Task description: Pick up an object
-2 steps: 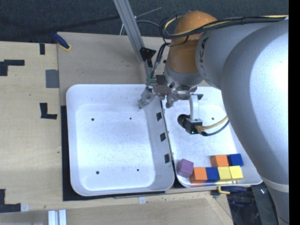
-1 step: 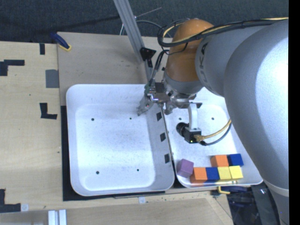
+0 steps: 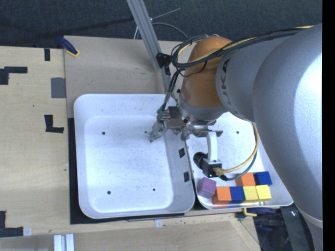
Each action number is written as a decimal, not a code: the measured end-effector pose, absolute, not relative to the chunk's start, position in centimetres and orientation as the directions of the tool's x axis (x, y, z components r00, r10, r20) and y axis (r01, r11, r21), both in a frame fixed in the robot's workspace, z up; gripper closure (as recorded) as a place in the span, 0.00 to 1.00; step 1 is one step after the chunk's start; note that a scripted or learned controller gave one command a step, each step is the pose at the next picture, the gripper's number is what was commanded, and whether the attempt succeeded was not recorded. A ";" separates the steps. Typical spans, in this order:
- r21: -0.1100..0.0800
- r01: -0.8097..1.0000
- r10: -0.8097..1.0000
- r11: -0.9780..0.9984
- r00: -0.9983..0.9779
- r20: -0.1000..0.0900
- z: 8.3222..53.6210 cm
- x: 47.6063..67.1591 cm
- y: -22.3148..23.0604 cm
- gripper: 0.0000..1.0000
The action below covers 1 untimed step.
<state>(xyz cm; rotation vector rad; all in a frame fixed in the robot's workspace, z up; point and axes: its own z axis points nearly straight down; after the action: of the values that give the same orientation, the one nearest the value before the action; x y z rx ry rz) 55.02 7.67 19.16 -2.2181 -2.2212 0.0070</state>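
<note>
1. i'm watching the gripper (image 3: 155, 133) hanging over the left bin (image 3: 86, 109), near that bin's right wall; from up here i cannot tell how it is set.
2. i'm seeing the blocks (image 3: 242, 188) sitting in the right bin (image 3: 236, 129), bunched in its near corner: purple block (image 3: 207, 186), orange, blue and yellow ones pressed side by side.
3. i'm judging them as small, light, stiff cubes with flat faces, probably a little slick, not fragile.
4. i'm thinking the purple block is the best grab: it's lying at the cluster's left end, slightly tilted, with its left face free.
5. the rest are touching each other, so a finger is finding little room between them.
6. i'm noting the cluster is crowding the near rim, and the wrist cable (image 3: 238, 166) is dangling just above it.
7. i'm reckoning the open room is up toward the right bin's far half, under the arm (image 3: 272, 88).
</note>
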 end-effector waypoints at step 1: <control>-0.002 1.000 1.000 0.000 0.000 -0.001 19.1 56.0 5.5 0.00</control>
<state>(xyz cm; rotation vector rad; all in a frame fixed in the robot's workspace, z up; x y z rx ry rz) 56.04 5.55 19.14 -2.2204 -2.2212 0.0027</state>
